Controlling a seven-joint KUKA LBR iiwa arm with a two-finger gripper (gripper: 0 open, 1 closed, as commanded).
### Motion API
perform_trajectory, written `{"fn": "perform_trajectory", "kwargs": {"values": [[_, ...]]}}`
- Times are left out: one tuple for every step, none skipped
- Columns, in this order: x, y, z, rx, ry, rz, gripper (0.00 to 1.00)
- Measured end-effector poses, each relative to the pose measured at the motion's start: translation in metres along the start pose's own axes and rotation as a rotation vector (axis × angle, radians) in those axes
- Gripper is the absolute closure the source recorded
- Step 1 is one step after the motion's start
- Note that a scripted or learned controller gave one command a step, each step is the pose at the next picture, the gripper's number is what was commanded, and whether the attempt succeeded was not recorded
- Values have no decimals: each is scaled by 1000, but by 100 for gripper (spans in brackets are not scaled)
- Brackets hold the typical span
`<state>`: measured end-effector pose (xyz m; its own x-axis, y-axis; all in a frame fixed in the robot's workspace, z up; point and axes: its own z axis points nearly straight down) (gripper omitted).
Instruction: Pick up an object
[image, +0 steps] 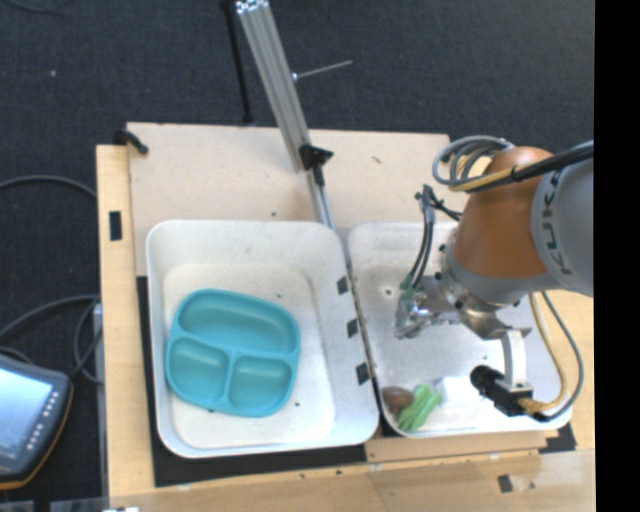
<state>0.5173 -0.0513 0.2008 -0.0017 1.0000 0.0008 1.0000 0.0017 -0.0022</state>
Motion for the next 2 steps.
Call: {"fn": "perform_trajectory", "kwargs": {"values": [[66,-28,0,-2,2,-6,100],[62,-25,-11,-7,0,7,100]]}}
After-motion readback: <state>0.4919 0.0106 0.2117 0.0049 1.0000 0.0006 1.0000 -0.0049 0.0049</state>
